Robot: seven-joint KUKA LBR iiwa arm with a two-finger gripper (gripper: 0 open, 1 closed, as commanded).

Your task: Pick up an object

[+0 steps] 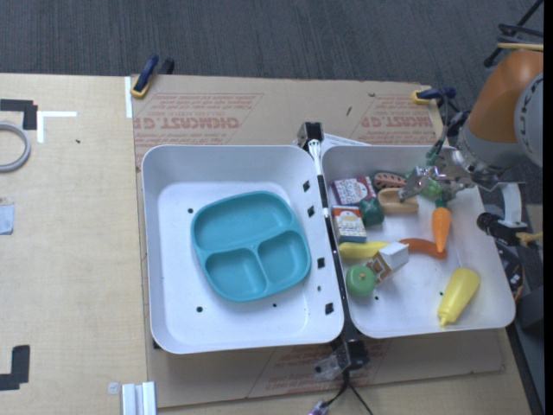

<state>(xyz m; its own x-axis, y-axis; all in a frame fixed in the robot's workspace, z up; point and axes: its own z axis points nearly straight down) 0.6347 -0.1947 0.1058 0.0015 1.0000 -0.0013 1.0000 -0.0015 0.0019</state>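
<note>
While the gripper (425,180), its grasp impossible to judge, hovers above it, the toy carrot (441,227), a light, rigid, slippery piece, lies just below, best pinched across its orange middle.

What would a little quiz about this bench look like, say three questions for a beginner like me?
1. True or false: the teal divided plate lies in the left bin.
2. Which lies nearest the right bin's front right corner? A) green apple B) yellow bottle C) carrot
3. Fill in: the gripper is above the ____ bin.

Key: 1 true; 2 B; 3 right.
</note>
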